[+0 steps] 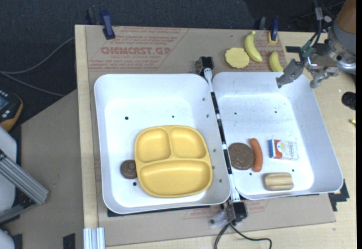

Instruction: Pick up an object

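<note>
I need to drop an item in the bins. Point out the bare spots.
Left bin: the far half beyond the yellow tray is bare. Right bin: the far half is bare; the near end is crowded with cookie, sausage, carton and bread roll.

Behind the hot dog [256,154], the right bin [254,103] lies open; patty [241,155], carton [282,149] and bun [278,181] crowd beside it.

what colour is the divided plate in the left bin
The divided plate is plain yellow with three compartments, seen clearly in the camera view.
</note>
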`<state>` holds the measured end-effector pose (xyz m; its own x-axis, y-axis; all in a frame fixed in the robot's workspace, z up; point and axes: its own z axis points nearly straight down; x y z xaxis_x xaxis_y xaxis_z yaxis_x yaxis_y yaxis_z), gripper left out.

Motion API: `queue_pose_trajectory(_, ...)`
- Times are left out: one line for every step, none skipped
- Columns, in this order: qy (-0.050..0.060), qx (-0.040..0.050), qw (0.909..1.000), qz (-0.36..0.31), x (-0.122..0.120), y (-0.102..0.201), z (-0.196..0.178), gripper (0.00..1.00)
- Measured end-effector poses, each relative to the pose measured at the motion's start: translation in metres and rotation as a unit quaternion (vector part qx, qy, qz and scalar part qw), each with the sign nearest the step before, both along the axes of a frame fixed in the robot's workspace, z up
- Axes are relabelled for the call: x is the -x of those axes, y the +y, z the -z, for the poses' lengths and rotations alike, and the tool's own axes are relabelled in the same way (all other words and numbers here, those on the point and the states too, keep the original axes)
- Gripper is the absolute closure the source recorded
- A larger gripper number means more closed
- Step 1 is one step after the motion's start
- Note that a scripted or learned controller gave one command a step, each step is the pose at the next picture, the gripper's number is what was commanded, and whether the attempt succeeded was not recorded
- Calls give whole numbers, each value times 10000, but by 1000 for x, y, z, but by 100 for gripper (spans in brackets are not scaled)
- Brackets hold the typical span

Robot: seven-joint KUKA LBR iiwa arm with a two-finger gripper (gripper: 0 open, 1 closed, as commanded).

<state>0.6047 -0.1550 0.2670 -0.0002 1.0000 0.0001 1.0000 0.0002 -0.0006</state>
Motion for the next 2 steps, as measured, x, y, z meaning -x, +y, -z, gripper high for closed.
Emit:
queue_pose_trajectory(83, -26, 10000, 6, 56, 23, 133, 0)
queue_pose_trajectory(-112, 46, 9999, 7, 98, 45, 177, 0)
